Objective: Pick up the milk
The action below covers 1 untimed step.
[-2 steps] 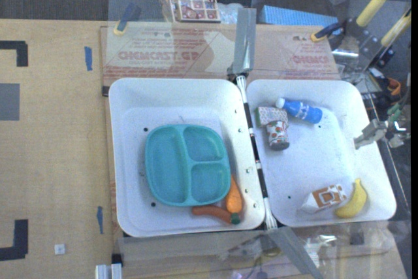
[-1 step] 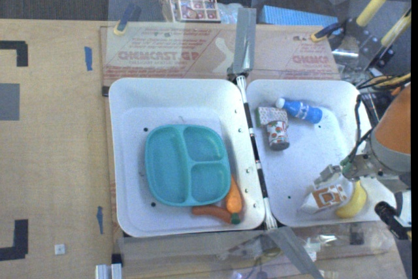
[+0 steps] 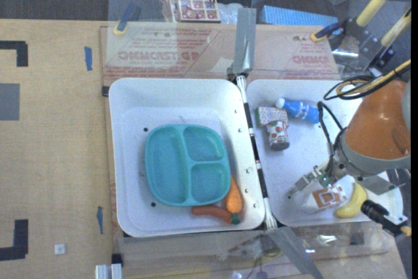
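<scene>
In the right bin (image 3: 287,209), near its front right corner, lies a small white carton (image 3: 328,196) w. orange-red print; it seems to be the milk, but the print is too small to read. The gripper (image 3: 315,182) hangs directly over it, at the carton's upper left edge. If the gripper is spread or pressed together, I cannot tell from this angle, and I cannot tell if it touches the carton. The arm (image 3: 379,131), grey w. an orange band, comes in from the right side and covers the right part of this bin.

Just beside the carton, to the right, is a yellow banana (image 3: 351,204), approx. touching it. In the back part of the same bin is a blue bottle (image 3: 302,110) w. white cap, lying on its side. Near it, to the left, is a small patterned box (image 3: 271,115), and just in front of the box a small can (image 3: 279,136). These 3 are well apart from the carton.

The left bin (image 3: 130,101) holds a teal plate (image 3: 186,163) w. 3 compartments. At the plate's front right edge lie a carrot (image 3: 234,199) and a red sausage (image 3: 210,211), beside each other.
</scene>
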{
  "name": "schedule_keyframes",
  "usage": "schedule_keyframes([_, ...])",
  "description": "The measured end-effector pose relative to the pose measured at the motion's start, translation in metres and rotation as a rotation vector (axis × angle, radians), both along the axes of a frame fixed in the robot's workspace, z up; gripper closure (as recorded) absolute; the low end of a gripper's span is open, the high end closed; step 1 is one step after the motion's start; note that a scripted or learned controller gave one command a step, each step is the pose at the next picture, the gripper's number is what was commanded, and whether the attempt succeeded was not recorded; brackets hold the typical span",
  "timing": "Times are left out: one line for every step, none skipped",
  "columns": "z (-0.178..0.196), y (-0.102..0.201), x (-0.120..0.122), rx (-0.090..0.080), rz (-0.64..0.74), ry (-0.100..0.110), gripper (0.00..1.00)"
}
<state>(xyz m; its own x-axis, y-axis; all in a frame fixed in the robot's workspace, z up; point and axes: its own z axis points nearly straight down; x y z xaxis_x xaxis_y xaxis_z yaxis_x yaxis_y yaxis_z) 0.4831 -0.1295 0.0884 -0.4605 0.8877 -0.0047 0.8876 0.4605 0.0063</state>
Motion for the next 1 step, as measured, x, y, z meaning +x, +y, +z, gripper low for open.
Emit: schedule_keyframes([-0.0004, -0.046, -0.0011, -0.002, 0.014, -0.003, 0.0])
